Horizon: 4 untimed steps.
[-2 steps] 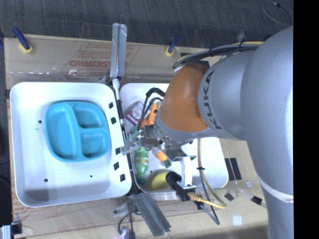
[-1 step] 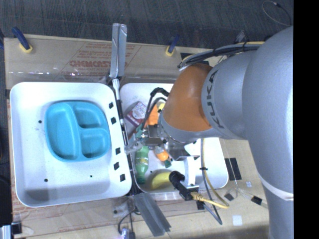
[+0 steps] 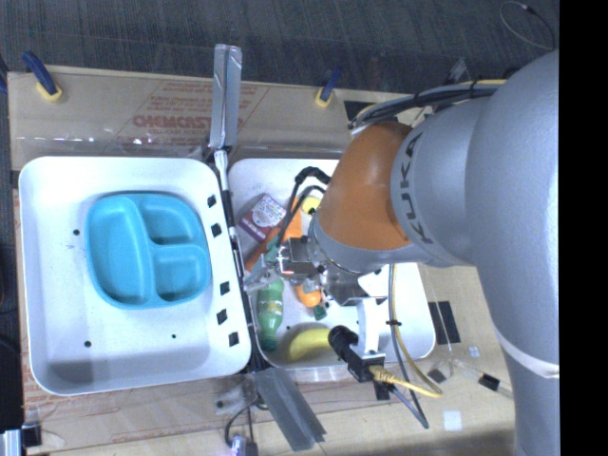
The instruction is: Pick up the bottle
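Observation:
A small green bottle (image 3: 269,312) lies in the right bin (image 3: 418,326), close to its left wall and near the front. My gripper (image 3: 282,266) hangs just above the bottle's upper end, at the end of the grey arm with the orange band (image 3: 366,198). Whether it touches the bottle cannot be made out. The arm hides much of the right bin's middle.
A yellow banana-shaped item (image 3: 302,344) lies just front-right of the bottle. A purple packet (image 3: 261,213) and an orange item (image 3: 310,295) also lie in the right bin. The left bin (image 3: 47,283) holds a blue divided tray (image 3: 147,247).

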Motion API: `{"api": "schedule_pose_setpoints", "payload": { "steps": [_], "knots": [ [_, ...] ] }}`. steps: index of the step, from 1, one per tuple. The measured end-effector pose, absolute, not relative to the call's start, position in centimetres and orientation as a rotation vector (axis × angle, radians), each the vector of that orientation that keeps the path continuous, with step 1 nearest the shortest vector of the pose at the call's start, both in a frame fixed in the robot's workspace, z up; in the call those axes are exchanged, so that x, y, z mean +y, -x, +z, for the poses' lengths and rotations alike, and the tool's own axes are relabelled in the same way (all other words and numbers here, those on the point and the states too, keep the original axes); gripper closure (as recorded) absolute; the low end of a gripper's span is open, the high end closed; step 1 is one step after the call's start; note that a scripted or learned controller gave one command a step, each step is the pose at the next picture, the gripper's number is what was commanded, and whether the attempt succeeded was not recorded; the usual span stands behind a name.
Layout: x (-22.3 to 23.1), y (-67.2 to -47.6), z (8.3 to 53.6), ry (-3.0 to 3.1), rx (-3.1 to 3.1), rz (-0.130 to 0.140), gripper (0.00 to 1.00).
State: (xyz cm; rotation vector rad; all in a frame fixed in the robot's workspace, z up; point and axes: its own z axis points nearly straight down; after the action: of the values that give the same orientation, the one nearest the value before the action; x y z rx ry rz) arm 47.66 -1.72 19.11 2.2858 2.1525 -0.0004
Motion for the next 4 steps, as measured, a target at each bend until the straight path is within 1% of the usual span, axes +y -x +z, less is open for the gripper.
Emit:
{"api": "schedule_pose_setpoints", "payload": {
  "steps": [1,2,3,4],
  "knots": [
    [6.1,-47.6,19.1,-2.140,2.297,0.001,0.00],
    [6.1,-47.7,20.0,-2.135,2.300,0.000,1.00],
    [6.1,-47.7,20.0,-2.133,2.301,0.000,0.00],
    [2.9,-51.6,31.4,-2.180,2.264,-0.001,0.00]
  ]
}}
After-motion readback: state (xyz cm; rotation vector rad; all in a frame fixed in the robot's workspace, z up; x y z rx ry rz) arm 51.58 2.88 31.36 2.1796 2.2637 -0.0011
